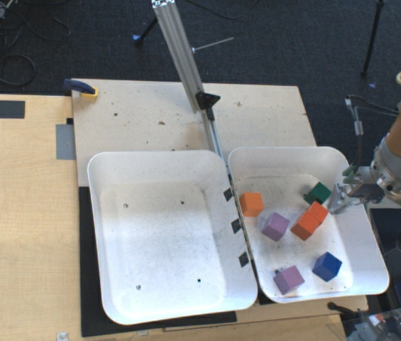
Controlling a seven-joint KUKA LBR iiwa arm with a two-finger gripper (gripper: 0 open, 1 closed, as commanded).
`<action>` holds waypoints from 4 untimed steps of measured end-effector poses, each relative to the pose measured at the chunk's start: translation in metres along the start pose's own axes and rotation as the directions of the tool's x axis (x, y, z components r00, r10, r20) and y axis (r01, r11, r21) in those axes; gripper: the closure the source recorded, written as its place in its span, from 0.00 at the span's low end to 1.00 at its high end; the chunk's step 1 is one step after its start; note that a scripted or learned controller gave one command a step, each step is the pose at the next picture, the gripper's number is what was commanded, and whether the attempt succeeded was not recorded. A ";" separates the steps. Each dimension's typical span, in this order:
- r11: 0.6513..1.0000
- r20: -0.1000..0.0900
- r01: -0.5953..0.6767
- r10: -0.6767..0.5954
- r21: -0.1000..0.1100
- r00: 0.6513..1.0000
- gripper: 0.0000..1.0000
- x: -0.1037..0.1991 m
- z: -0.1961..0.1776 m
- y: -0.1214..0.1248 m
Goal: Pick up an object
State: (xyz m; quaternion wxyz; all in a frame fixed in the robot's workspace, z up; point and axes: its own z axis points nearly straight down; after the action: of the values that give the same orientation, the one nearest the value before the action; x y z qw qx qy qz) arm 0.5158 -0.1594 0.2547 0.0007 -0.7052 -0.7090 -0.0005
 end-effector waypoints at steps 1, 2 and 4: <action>1.000 -0.001 0.000 0.000 0.000 1.000 1.00 0.055 -0.004 0.020; 1.000 0.000 -0.001 0.001 0.001 1.000 1.00 0.103 -0.007 0.037; 1.000 0.000 -0.002 0.002 0.002 1.000 1.00 0.188 0.007 0.068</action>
State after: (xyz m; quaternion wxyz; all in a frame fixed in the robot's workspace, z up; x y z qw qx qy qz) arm 0.5828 0.0288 0.2475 0.0011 -0.7060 -0.7082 0.0003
